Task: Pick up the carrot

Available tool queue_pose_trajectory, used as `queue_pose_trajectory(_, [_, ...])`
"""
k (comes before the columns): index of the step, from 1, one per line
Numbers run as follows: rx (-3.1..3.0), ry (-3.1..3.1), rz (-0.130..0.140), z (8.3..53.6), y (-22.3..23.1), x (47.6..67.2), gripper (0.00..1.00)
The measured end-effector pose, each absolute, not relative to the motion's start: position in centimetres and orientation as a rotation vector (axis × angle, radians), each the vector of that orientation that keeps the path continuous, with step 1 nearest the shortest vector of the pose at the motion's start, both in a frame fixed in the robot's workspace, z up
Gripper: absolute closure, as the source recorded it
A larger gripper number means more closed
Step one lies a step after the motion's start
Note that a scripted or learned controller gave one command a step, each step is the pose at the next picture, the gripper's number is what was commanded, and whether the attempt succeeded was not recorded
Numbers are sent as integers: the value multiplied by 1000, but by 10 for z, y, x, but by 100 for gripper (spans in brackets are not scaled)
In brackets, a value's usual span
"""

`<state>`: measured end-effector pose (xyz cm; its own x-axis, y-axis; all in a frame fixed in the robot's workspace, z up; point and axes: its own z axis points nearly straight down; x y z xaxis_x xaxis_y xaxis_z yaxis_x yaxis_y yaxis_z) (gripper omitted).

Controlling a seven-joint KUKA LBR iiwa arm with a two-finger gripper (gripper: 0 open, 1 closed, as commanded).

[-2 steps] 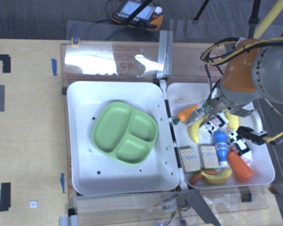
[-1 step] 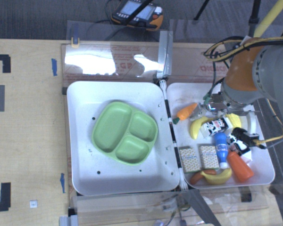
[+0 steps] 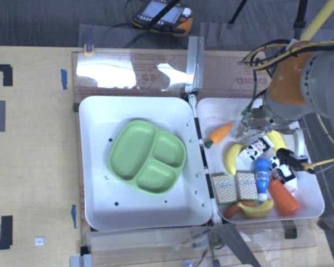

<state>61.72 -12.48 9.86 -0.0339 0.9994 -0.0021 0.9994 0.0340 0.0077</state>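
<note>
1. A sponge is lying at the right bin's near edge
2. The carrot is lying just left of the gripper, long axis slanting up toward it; whether the claw is apart or together, I cannot tell

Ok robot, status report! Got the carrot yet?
Gripper low in right bin, just beside carrot. Carrot lying on bin floor, not lifted. Banana close below it.

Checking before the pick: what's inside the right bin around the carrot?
Carrot lies in right bin at its near-left; gripper beside it, banana below. Items under the arm are hidden.
</note>
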Motion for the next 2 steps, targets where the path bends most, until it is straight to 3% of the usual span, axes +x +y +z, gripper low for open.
queue_pose_trajectory(1, [2179,2254,6,99,-125,617,0])
queue_pose_trajectory(2, [2152,2287,3,186,-57,628,0])
